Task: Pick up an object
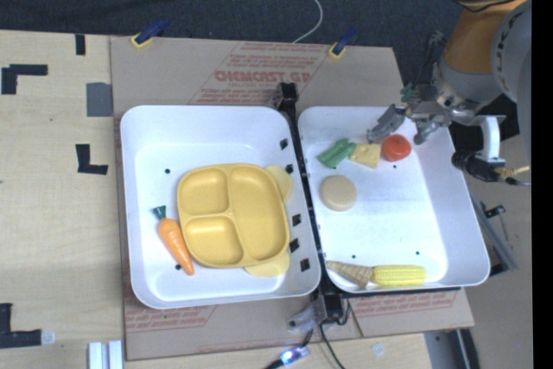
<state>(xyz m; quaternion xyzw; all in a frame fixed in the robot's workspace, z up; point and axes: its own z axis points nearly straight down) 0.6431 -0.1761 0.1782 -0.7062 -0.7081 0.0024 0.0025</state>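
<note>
Gripper (403, 127) over right bin (449, 212), fingers spread wide, nothing between them. Tomato (397, 148) just below fingers, partly between tips. Cheese (366, 155) and green piece (336, 153) left of fingers; bun (338, 192) further down-left.

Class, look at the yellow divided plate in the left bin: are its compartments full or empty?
Empty. The yellow divided plate shows three bare compartments; the toy carrot lies beside it on the bin floor.
</note>
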